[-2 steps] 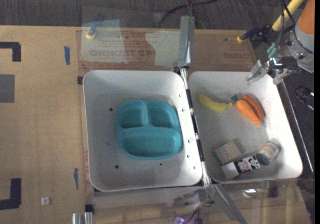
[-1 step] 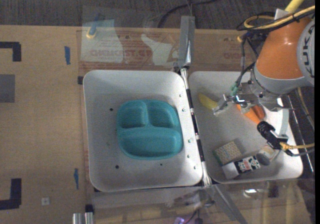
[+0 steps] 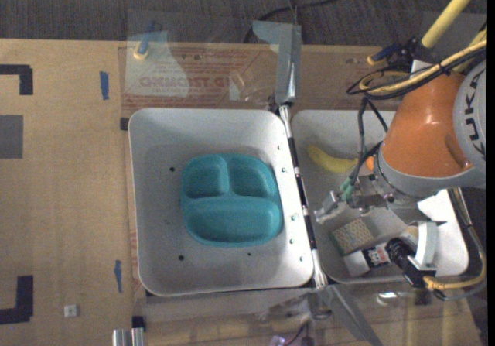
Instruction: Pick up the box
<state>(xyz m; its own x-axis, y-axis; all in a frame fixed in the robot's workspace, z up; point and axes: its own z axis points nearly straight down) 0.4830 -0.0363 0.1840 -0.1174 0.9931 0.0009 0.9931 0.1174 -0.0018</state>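
While the grey arm with its glossy orange band reaches in from the right, its gripper hangs low inside the right bin, just above and beside a small box. Whether the fingers are spread or pressed together cannot be told; the wrist and cabling mask them, and nothing is seen pinched between them. The box lies flat on the bin floor near the front, a tilted rectangle with a pale, finely speckled top. Touching its right side is a second small white package with dark print. A curved yellow banana rests toward the back of the same bin, partly hidden by the arm. Smooth white plastic with rounded corners forms both shallow bins. The left bin holds a single teal tray, matte and rounded, divided into three compartments, two small above one long. Both bins sit side by side on a tan wooden bench marked with blue tape and black squares.
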